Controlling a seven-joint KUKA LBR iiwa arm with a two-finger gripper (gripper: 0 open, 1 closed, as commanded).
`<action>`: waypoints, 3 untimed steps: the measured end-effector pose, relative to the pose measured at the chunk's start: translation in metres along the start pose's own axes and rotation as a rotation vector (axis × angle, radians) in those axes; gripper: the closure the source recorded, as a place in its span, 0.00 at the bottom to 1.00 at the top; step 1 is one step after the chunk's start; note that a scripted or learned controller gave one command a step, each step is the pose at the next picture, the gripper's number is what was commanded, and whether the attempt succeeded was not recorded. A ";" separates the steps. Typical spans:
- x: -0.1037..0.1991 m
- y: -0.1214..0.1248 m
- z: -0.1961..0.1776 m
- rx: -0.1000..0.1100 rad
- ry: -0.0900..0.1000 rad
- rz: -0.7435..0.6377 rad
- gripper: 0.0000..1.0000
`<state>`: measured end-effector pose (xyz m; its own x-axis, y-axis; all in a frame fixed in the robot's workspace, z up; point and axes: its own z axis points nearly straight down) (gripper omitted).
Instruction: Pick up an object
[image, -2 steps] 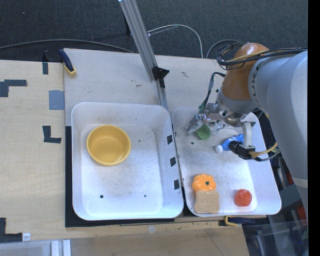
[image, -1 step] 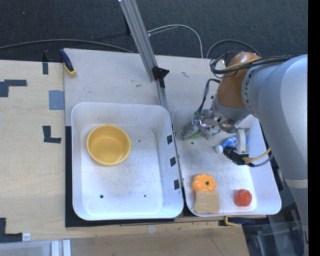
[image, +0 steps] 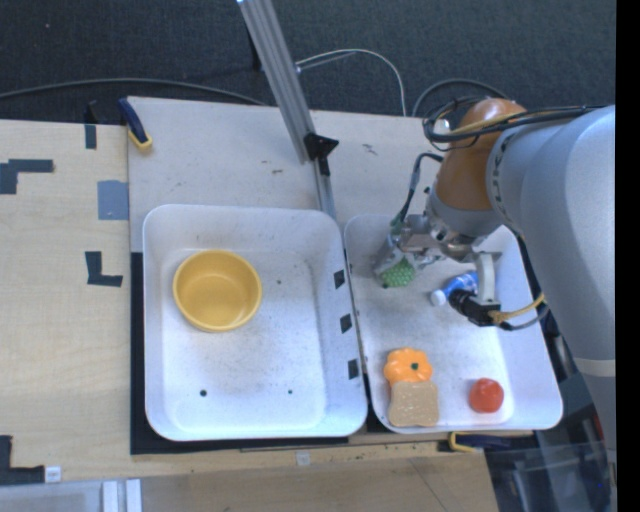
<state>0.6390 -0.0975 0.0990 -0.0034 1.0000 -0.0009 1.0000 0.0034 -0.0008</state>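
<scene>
Camera view looks down at a slant on a pale worktop (image: 60, 260) with two shallow white bins side by side. At centre left, the left bin (image: 300, 380) holds a yellow bowl (image: 217, 289), upright, in its upper left part. At centre right, the right bin (image: 450, 380) holds several small things. A green object (image: 399, 274) lies in its upper left part, just right of the wall between the bins; it is too small and blurred to give a long axis or a pointing direction. A blue and white object (image: 453, 289) lies right of it near the middle of the bin, its long axis running from lower left up to the right, its white end at the lower left. Along the lower edge an orange, pumpkin-like piece (image: 408, 365) touches the top of a tan, bread-like slice (image: 413, 405), and a red round object (image: 486, 395) sits apart at the lower right.

From the right of the frame the grey arm (image: 560, 190) reaches in, its orange band (image: 470, 165) above the wrist. The gripper (image: 410, 250) hangs over the upper left of the right bin, right at the green object. Whether the jaws are released or clenched cannot be told.
</scene>
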 end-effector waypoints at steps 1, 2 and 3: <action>-0.001 0.004 -0.043 -0.004 0.001 0.002 1.00; -0.008 -0.003 -0.096 -0.005 0.000 0.003 1.00; 0.000 0.004 -0.154 -0.006 0.000 0.001 1.00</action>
<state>0.6436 -0.0974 0.2532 -0.0025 1.0000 -0.0005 1.0000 0.0025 0.0055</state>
